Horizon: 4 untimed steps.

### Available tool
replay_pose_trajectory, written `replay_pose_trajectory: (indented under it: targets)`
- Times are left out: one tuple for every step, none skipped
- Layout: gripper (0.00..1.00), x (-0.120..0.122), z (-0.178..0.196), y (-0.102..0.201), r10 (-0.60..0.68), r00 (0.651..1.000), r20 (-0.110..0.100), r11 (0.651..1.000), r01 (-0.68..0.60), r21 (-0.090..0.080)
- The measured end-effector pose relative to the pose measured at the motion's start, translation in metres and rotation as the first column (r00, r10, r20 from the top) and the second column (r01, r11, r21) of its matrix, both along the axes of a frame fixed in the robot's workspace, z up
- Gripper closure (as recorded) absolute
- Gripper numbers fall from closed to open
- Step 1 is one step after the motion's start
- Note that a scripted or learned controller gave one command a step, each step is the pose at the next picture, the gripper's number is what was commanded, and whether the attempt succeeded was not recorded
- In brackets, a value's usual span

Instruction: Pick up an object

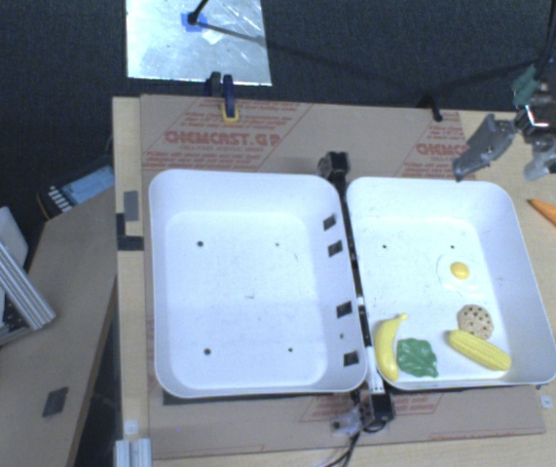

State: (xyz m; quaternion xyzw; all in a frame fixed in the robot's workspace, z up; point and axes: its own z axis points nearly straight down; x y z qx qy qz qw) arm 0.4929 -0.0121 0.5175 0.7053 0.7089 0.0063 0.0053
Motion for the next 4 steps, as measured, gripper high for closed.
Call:
replay_pose_trajectory:
  targets:
    - [1.00, 0.003, 0.004, 0.001, 0.006, 1.000, -0.008, 1.000, -0.006, -0.002]
    - [1.00, 0.046, -0.087, 0.083, 0.006, 1.000, -0.024, 1.000, -0.006, 0.000]
    - [1.00, 0.051, -0.093, 0.134, 0.004, 1.000, -0.016, 1.000, -0.004, 0.001]
    - [1.00, 0.069, -0.125, 0.217, 0.007, 1.000, -0.017, 1.000, -0.007, 0.001]
